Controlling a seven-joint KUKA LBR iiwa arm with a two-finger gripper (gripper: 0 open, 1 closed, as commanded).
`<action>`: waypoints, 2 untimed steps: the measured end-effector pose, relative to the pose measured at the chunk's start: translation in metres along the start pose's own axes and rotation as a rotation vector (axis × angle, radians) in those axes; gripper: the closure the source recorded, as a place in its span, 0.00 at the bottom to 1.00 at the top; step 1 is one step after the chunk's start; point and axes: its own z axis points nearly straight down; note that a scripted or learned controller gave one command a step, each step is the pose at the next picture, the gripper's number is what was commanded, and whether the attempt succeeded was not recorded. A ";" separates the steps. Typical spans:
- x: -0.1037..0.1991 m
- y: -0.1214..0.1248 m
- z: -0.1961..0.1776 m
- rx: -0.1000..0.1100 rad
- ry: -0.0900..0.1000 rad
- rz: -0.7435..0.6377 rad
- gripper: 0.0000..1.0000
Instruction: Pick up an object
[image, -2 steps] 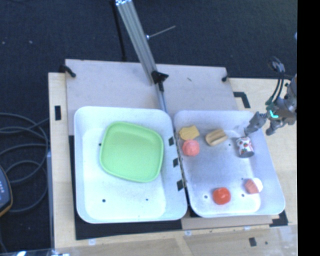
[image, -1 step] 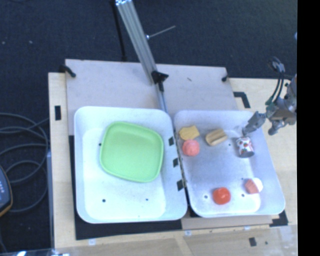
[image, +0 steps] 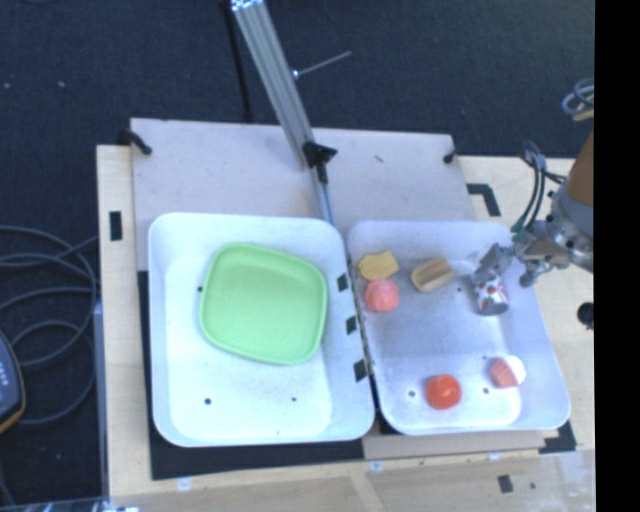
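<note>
The grey end effector (image: 490, 290) hangs low in the right white bin (image: 545, 340), near the tan block (image: 432, 273); whether it grips anything, I cannot tell. Best to centre squarely over one isolated piece, such as the round red-orange object (image: 443, 391), before descending

The grey robot arm (image: 575, 205) comes in from the right side. A bit of its orange band (image: 587, 150) shows near the right edge, high up. Dark cables (image: 535, 185) loop along the arm. The arm bends down and to the left, over the upper right part of the right white bin (image: 545, 330). At its end sits the small metal two-finger gripper (image: 489, 290). The gripper points down toward the bin floor, close to the bin's far right corner. It hangs low, just above or on the floor. Its tip looks shiny and grey. The picture is too blurry there to tell more about its tip.
</note>
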 end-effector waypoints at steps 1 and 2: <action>0.001 0.005 0.044 -0.001 0.000 -0.001 0.00; 0.003 0.008 0.081 -0.014 -0.003 -0.001 0.00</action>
